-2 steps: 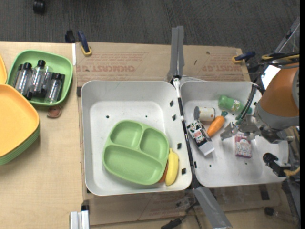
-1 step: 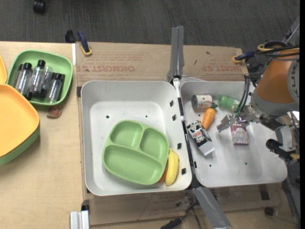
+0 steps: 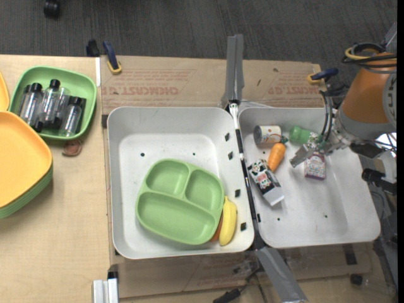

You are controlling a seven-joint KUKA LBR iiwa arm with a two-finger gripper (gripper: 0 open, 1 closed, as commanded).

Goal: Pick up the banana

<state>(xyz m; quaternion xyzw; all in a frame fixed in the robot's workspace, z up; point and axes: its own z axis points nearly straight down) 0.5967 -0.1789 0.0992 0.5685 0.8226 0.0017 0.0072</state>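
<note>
Banana: likely light, soft, easily bruised; wedged between green plate and bin wall. Grip mid-length. End effector: state unclear.

Bright, even overhead light, soft shadows, mild glare on the white bins, sharp focus.

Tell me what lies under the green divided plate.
The banana pokes out from beneath the plate at its right rim, something orange beside it. Whatever else lies under the plate is covered.
</note>
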